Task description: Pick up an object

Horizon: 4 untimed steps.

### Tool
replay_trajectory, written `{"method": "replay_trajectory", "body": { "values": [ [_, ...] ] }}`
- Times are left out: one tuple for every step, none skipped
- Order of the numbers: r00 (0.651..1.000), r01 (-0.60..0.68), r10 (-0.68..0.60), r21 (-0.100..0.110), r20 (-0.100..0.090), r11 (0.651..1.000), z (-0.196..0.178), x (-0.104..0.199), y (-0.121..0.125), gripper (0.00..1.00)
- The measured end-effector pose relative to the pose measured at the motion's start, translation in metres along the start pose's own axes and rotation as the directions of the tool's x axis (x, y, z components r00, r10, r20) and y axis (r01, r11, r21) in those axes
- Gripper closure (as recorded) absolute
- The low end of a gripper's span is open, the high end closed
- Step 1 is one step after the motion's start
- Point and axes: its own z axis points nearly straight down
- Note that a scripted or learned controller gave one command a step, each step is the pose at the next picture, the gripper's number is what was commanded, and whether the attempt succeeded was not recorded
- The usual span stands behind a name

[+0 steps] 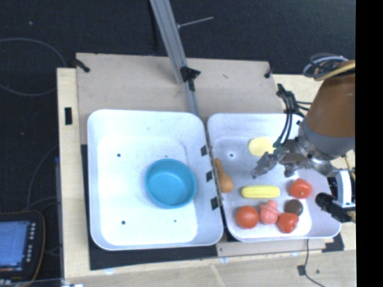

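Note:
The right bin [239, 130] holds several toy foods: a pale yellow lemon [261, 146], a yellow corn cob [260, 191], an orange carrot-like piece [222, 177] along the left wall, red tomatoes [247, 216] [300, 188] [288, 222], a pink piece [270, 211] and a brown one [293, 207]. My gripper [276, 163] hangs over the middle of this bin, just right of the lemon and above the corn. Its fingers [262, 166] are spread apart with nothing between them.
The left bin [119, 136] holds a blue bowl [171, 182] near its middle. A grey metal post [170, 34] slants down from the top to the divide between the bins. The arm's orange band [335, 100] is at the right edge.

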Motion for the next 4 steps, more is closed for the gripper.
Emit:
{"method": "replay_trajectory", "body": {
  "values": [
    [1.0, 0.001, -0.001, 0.0, 0.0, 1.0, 0.065, -0.005, 0.0, 0.0],
    [1.0, 0.001, 0.0, -0.042, 0.018, 0.999, 0.11, -0.01, 0.007, 0.0],
    [1.0, -0.009, 0.009, -0.011, -0.002, 1.0, 0.103, -0.007, 0.002, 1.0],
    [1.0, -0.004, 0.004, -0.014, -0.001, 1.0, 0.051, -0.013, -0.004, 1.0]
  ]
}}
